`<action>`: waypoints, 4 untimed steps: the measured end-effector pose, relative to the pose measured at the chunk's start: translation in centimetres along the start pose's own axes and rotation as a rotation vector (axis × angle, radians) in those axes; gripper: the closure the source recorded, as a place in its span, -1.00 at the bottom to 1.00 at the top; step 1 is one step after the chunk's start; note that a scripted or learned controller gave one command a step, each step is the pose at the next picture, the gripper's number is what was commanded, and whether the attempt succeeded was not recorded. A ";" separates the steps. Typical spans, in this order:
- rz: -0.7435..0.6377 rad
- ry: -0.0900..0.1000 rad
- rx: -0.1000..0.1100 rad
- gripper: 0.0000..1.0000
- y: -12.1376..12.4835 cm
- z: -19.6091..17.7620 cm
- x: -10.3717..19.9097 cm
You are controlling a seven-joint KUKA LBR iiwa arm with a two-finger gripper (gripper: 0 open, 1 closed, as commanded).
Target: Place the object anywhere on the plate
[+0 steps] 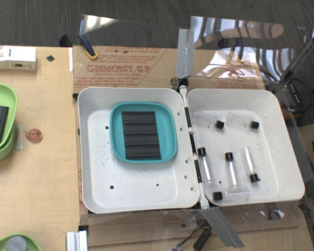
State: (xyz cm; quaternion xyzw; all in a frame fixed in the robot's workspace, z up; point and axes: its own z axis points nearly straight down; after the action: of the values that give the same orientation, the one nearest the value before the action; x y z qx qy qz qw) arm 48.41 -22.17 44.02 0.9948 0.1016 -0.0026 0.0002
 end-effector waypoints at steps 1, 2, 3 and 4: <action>-0.001 0.000 0.000 -1.00 0.1 0.0 0.8; 0.000 -0.001 0.001 -1.00 0.1 0.0 0.5; -0.002 0.000 0.000 -1.00 0.3 0.0 1.9; 0.001 -0.001 0.001 -1.00 0.3 0.0 1.4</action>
State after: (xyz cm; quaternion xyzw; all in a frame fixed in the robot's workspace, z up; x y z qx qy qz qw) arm 49.86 -22.13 43.99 0.9949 0.1011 -0.0031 -0.0005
